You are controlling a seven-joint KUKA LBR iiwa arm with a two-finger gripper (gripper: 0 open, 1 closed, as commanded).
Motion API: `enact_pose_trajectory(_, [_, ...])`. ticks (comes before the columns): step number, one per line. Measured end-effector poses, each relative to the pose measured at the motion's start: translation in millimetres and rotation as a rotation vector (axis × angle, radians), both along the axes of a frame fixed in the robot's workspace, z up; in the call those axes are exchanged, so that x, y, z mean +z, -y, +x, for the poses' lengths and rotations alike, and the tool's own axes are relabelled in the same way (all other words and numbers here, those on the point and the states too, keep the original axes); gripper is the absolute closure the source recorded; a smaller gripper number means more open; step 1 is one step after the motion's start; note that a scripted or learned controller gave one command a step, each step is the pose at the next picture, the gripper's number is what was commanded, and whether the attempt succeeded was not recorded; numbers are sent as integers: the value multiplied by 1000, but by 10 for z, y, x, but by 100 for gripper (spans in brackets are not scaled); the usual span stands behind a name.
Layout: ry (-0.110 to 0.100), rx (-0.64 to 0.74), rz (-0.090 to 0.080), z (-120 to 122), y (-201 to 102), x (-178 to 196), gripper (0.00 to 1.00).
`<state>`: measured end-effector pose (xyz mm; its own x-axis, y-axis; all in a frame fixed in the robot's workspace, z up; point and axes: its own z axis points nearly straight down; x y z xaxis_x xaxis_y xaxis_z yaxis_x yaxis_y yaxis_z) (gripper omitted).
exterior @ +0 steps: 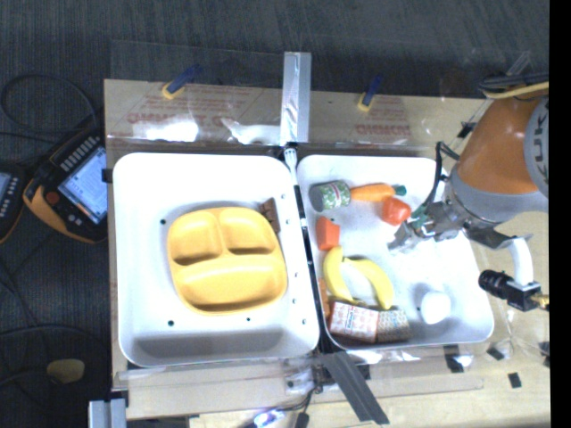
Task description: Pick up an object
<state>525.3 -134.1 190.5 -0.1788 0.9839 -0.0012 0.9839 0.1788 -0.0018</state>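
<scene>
Right bin (464,328), contents:
- Red pepper (396,209), upper middle, just left of the hand and closest to it.
- Carrot (373,190), orange with a green tip, lying crosswise just above the pepper.
- Can (330,194), green and grey, on its side at the upper left, touching the carrot's left end.
- Orange block (328,233), against the left wall, below the can.
- Banana (337,277), yellow, curved, at centre left; a second yellow curve beside it encloses a pale patch.
- Box (368,323), flat, red and white print, along the near wall, below the banana.
- White ball (435,307), lower right, apart from the box.

Hand (406,237): low over the right bin's middle right, near the pepper; nothing shows between its fingers, and open or closed cannot be told. The arm (504,163), grey with an orange band, enters from the right.

Left bin (143,328):
- Yellow tray (227,258), three compartments, at centre.
- Small brown piece (270,210) at the tray's upper right corner.

Counter (134,105): carries both bins side by side, with two clips (181,80) along its far edge.
</scene>
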Motion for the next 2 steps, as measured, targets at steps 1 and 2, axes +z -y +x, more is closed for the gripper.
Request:
enact_pose_trajectory(1, [-1,113,1,-35,-170,-375,100])
enact_pose_trajectory(2, [0,-9,-1,474,-665,409,100])
